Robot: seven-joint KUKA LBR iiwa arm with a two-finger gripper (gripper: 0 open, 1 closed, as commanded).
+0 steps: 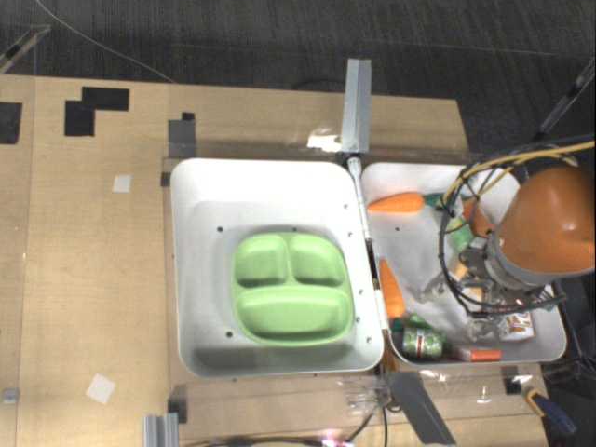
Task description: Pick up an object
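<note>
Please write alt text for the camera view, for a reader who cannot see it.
The arm's gripper is down in the right bin, among two carrots and a green can. The left bin holds a green divided plate.

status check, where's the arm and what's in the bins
Gripper down in the right bin, fingers hidden under the wrist. Carrot, second carrot and green can lie loose there. Green divided tray in the left bin.
</note>
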